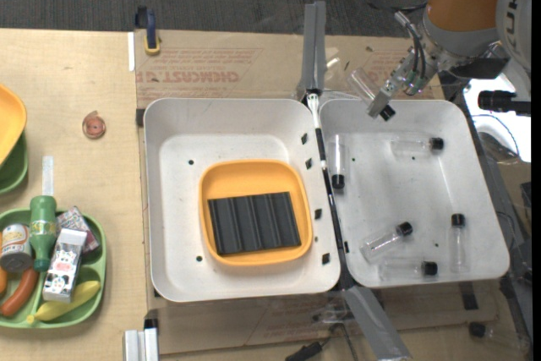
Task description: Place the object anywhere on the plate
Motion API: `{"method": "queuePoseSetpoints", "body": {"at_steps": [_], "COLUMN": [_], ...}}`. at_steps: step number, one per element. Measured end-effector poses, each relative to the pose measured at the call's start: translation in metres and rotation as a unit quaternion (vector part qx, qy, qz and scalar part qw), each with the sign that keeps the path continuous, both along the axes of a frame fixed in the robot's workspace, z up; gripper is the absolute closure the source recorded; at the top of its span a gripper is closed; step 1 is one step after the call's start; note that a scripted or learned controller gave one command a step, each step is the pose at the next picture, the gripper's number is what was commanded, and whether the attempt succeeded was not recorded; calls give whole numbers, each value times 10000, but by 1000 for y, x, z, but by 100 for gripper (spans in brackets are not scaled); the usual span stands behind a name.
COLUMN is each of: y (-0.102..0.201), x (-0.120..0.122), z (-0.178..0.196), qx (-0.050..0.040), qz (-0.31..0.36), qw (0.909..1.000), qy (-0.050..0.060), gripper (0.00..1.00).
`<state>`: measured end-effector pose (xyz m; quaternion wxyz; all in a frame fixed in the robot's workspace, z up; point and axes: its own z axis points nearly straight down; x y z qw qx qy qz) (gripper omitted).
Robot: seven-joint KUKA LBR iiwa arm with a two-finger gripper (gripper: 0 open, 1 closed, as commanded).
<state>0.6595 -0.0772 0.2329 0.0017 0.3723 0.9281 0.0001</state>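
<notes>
An orange plate [254, 173] sits in the left bin [169, 139] with a dark ribbed block [254, 222] lying on it. My gripper [399, 89] hangs over the back rim of the right bin [482, 182], below the orange wrist band. A clear vial with a black cap [378, 103] sticks out down and to the left from between the fingers, lifted above the bin. The gripper is shut on it. Several more clear, black-capped vials lie in the right bin, among them one [336, 161] by the left wall and one [385, 239] near the front.
A grey divider bar [314, 46] runs between the bins at the back. Left of the bins stand a green tray of toy food [51, 266], a yellow bowl [10, 127] and a small pink disc [94, 126]. A blue clamp [149, 30] sits at the cardboard's back edge.
</notes>
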Motion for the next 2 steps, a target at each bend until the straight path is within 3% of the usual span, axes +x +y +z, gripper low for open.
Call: {"method": "queuePoseSetpoints", "body": {"at_steps": [1, 2], "y": [-10, -33], "x": [-21, -16], "z": [-25, 23], "qx": [2, -5], "qz": [900, 1958], "qw": [9959, 9807], "qy": [11, -8], "gripper": [100, 100]}}
